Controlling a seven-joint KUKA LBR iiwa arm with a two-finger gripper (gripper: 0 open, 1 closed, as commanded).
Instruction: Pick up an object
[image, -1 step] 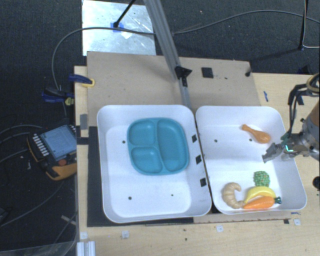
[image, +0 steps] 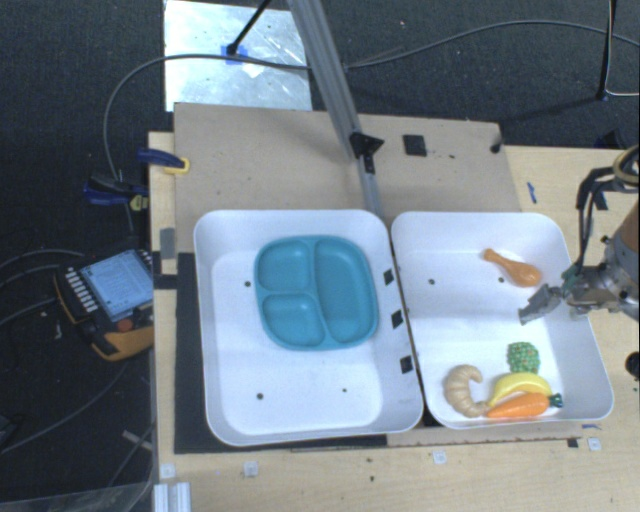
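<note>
Gripper (image: 535, 306) sits over the right bin (image: 440, 250), its grip state indeterminable, nothing visibly held, between the drumstick (image: 513, 266) near the far wall and the clustered broccoli (image: 522, 356), banana (image: 520, 384), carrot (image: 518, 405) and croissant (image: 464, 388).

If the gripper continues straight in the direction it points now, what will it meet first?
The gripper points left over the right bin. That line looks free up to the bin's left wall; the chicken drumstick lies just above it. Height is unclear.

The grey pincer (image: 538, 303) hangs over the right white bin (image: 440, 262); an orange plastic drumstick (image: 513, 266) lies just up-left of it (apart).
</note>
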